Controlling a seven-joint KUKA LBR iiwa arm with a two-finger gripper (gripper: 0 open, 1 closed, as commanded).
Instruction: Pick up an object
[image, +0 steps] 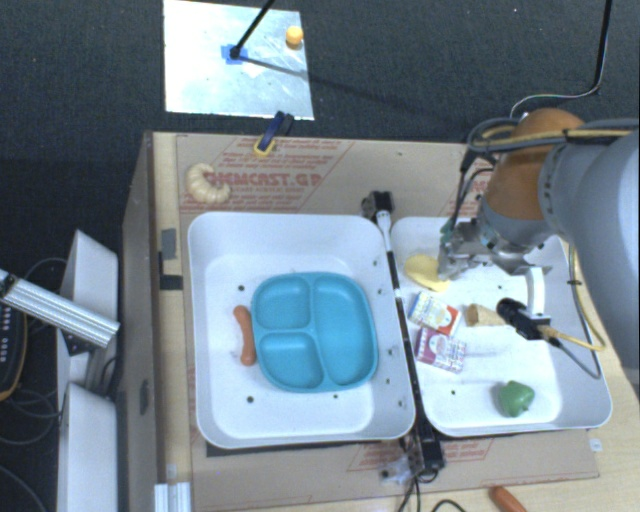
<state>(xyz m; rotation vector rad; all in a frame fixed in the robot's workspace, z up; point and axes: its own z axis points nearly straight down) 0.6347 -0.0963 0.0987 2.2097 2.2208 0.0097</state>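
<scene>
Arm: the grey arm reaches in from the right over the right bin.
Tool: the tool sits low over the far left part of the right bin; I cannot tell how far open it is, and nothing is visibly in its hold.
Nearest object: a yellow piece lies on the bin floor just beside the tool, on its left.
Other objects in the right bin: two red-and-white packets lie overlapping near the middle, a small tan piece is just to their right, and a green lump sits near the front edge, well apart from the tool.
Left bin: the left bin holds a blue divided plate with an orange-brown sausage just beside its left edge.
Counter: the counter carries both bins side by side.
</scene>
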